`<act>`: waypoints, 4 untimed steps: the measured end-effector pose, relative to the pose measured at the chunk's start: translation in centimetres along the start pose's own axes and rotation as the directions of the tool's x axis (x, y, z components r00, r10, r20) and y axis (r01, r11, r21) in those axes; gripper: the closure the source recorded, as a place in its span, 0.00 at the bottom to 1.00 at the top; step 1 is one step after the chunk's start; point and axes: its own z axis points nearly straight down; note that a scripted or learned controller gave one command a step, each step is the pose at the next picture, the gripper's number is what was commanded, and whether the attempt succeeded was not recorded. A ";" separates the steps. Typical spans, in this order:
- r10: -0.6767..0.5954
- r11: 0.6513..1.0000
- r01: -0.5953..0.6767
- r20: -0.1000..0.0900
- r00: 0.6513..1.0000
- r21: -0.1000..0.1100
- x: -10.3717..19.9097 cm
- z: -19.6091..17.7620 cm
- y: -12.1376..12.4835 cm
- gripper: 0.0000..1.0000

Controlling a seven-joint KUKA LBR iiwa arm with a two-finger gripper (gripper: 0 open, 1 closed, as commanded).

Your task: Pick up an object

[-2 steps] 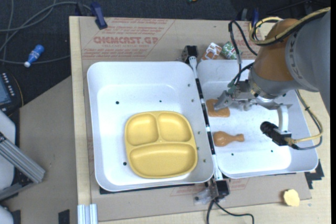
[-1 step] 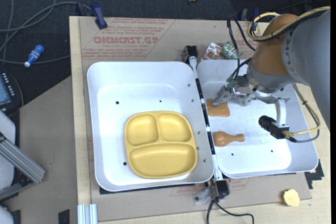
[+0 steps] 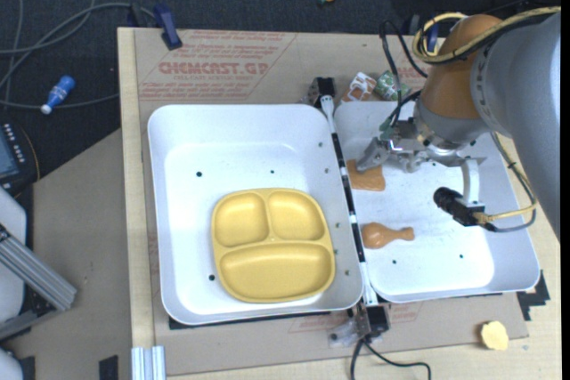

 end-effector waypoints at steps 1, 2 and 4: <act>0.001 1.000 -0.001 0.000 1.000 0.001 -0.3 0.0 -0.1 0.00; 0.003 1.000 -0.003 -0.001 1.000 0.004 -1.6 0.0 -1.1 0.00; -0.001 1.000 0.001 0.000 1.000 -0.003 0.0 -1.1 -0.1 1.00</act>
